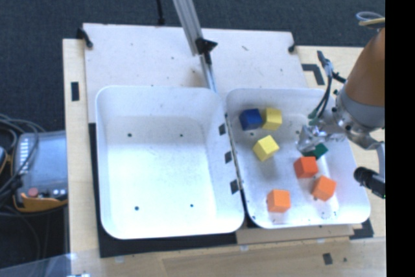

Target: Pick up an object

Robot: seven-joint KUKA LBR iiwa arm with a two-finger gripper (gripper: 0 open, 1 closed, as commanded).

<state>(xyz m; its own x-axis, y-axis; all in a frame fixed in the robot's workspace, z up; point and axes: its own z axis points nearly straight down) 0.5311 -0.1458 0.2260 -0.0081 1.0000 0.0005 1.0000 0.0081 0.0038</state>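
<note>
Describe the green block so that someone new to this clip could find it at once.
Look in the right bin, where all the blocks lie. By the gripper at that bin's right side sits the green block, just above an orange block. It is the one green piece among blue, yellow and orange ones.

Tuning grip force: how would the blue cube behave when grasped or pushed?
The blue cube looks rigid, with flat faces, so it should slide rather than roll. It touches a yellow cube, which would probably move with it. It seems small and likely light.
</note>
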